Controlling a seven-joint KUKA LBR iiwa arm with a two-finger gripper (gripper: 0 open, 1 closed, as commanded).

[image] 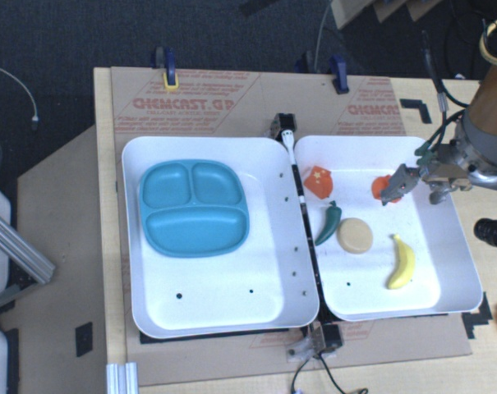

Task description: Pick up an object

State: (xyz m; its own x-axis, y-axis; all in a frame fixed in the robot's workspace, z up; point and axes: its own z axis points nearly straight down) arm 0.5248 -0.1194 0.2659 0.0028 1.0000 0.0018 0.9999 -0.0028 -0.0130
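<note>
Can't tell my gripper (393, 189) state; it's crowding the orange piece (380, 186), could knock it aside.

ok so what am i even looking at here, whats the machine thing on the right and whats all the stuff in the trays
This is one camera fixed above a workbench, looking down at a slant. The grey machine entering from the right is a robot arm; its gripper, the grasping part, hangs over the right bin. A small orange-red object sits right at its tip, but I cannot tell whether it is gripped or just beside it.

Two shallow white bins sit side by side on a brown board. The left bin holds a blue divided plate. The right bin holds toy food: a red strawberry-like piece, a green chili pepper, a round tan piece and a yellow banana.

The arm's job is to pick up an object.
</note>
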